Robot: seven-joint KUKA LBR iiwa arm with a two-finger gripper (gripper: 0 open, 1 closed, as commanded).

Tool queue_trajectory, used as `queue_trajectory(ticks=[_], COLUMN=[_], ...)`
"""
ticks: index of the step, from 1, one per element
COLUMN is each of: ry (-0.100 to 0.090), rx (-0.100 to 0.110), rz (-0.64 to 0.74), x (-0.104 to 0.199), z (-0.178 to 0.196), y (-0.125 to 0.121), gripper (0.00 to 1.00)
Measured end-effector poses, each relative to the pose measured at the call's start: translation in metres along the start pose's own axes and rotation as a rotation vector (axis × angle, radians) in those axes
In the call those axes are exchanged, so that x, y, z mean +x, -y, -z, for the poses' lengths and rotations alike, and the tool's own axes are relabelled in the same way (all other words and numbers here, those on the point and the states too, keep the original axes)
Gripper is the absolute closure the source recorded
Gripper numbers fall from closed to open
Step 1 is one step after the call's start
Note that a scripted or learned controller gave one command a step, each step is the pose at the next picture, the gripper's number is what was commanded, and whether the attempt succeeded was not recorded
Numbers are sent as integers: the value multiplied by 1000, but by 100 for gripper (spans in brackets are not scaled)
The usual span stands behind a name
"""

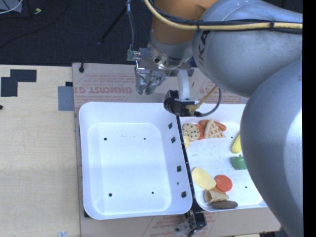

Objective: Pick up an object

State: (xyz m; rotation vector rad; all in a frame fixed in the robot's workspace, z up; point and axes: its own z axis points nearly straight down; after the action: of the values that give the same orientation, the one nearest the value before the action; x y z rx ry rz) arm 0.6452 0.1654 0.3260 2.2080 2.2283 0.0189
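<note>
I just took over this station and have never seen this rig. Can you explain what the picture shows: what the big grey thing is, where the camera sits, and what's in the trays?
The camera is fixed above the bench, looking down at a slant. The big grey shape with an orange band is the robot arm, reaching in from the right. Its claw hangs above the far edge of the left bin, with nothing visibly between its fingers. In the right bin lie small toy foods: a cookie, a pizza slice, a pale yellow piece, a red disc, a green piece and a brown piece.
</note>
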Motion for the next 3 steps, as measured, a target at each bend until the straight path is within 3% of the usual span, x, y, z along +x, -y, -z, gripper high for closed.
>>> queue_trajectory(ticks=[1,2,3], ry=[1,2,12], rx=[5,5,30], rz=[-2,-5,-11], x=[60,80,77], z=[84,177,-19], y=[0,-2,17], gripper=[100,100,100])
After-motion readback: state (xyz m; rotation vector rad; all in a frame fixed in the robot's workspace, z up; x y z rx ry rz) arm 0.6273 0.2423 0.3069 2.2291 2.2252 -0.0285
